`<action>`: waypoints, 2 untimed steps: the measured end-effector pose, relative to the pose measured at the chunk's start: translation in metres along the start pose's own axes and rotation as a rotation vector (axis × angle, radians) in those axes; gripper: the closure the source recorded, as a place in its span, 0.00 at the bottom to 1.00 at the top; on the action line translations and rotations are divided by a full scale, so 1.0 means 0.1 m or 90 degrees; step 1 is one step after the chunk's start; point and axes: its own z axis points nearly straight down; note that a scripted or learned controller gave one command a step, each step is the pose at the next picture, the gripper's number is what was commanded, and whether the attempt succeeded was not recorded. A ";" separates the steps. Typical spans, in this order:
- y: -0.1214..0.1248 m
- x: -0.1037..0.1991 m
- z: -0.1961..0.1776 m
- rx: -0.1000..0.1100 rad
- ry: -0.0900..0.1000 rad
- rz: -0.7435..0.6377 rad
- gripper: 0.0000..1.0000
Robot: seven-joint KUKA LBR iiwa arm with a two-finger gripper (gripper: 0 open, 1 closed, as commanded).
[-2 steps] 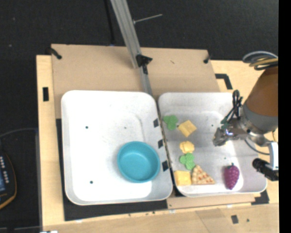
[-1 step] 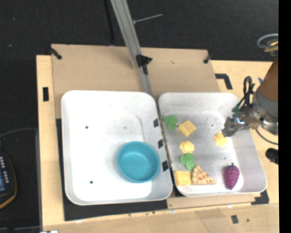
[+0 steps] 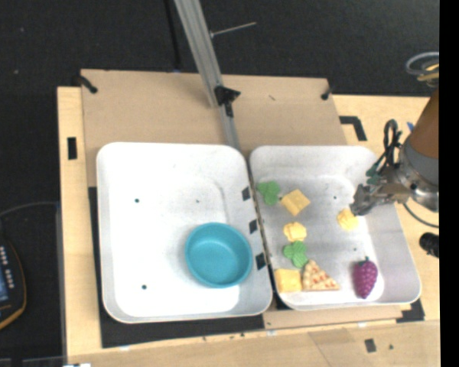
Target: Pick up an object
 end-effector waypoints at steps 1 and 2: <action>0.08 0.47 0.06 0.000 0.000 -0.001 1.00; 0.29 0.98 0.00 0.000 0.001 -0.002 1.00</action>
